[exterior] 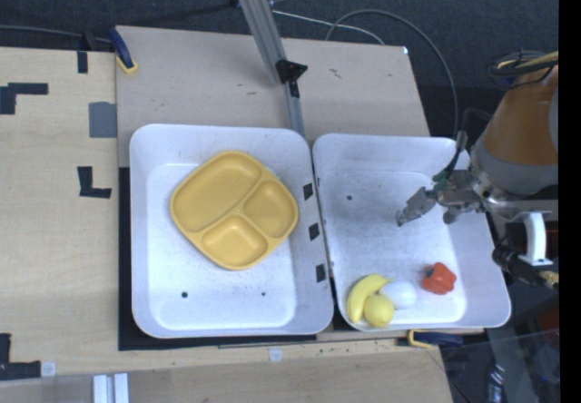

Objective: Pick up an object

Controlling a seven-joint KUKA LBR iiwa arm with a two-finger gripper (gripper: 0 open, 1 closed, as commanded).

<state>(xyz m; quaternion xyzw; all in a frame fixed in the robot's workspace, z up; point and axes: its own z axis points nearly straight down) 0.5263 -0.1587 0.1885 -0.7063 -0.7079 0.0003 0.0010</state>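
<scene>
Gripper [427, 208] hung over the right bin [363, 165], nothing visibly between its fingers.

How far the fingers stood apart could not be told. Toward the bin's near edge lay a red pepper [438, 278], a white egg [399, 293], a banana [361, 294] and a lemon [379, 310], the last three touching. A yellow divided plate [234, 209] sat in the left bin [154, 301].
</scene>
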